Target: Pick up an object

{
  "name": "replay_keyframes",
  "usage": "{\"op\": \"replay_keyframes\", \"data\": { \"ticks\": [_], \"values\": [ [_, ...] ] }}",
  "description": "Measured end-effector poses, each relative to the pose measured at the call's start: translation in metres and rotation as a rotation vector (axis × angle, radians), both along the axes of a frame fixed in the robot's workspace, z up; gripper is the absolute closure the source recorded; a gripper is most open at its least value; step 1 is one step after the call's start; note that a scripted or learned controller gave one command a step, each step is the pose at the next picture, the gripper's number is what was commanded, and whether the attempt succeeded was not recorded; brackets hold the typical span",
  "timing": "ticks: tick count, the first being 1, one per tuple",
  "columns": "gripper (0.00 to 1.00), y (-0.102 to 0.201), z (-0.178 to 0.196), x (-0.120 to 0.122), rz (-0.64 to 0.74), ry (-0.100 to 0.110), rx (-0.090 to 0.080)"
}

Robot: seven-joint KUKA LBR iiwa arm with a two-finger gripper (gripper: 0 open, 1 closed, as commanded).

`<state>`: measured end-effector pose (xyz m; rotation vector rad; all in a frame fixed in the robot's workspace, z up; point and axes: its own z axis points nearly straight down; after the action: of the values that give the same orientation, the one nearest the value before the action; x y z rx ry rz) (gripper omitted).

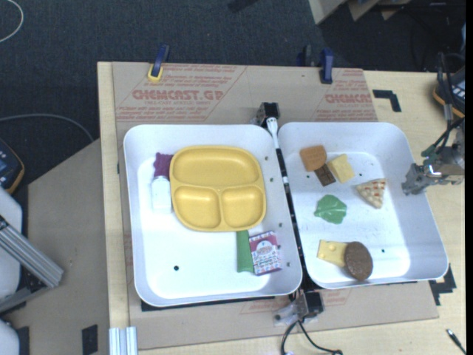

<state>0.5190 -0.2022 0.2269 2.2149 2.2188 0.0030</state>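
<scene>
Two shallow white bins are sitting side by side on a bench, seen from above at a slant. The left bin (140, 198) is holding a yellow tray (218, 186) with three compartments, a white bottle (160, 193) with a purple cap beside the tray's left edge, and a green-and-red packet (259, 252) lying just below the tray.

The right bin (414, 235) is holding small toy foods, spread apart. A brown block (313, 157) is lying near the top left, touching a dark bar (325, 174), with a pale yellow cube (341, 168) just beside them. A pizza slice (372, 191) is lying to the right of these. A green leaf (330, 208) is resting in the middle. Near the bottom, a cheese wedge (332, 252) is touching a brown cookie (358, 260).

The gripper (423, 176) is hanging at the right bin's right rim, near the pizza slice; it is too small and blurred to tell whether it is apart or together, and nothing is visibly in it.

The pizza slice is looking like the closest candidate. It is probably light, stiff plastic, smooth and somewhat slippery, not fragile. Being flat and wedge-shaped, it is likely best taken across its two straight sides near the wide crust end, where the grip is least likely to squeeze it out sideways. The leaf is looking thin and possibly floppy, so harder to pinch.
</scene>
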Motion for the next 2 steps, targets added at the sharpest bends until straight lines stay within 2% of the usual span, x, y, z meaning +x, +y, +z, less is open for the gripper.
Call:
{"op": "replay_keyframes", "data": {
  "ticks": [1,2],
  "values": [
    [1.0,0.043,-0.006,0.038,0.004,0.001,0.002],
    [1.0,0.093,0.006,0.065,0.005,0.0,0.003]
  ]
}}
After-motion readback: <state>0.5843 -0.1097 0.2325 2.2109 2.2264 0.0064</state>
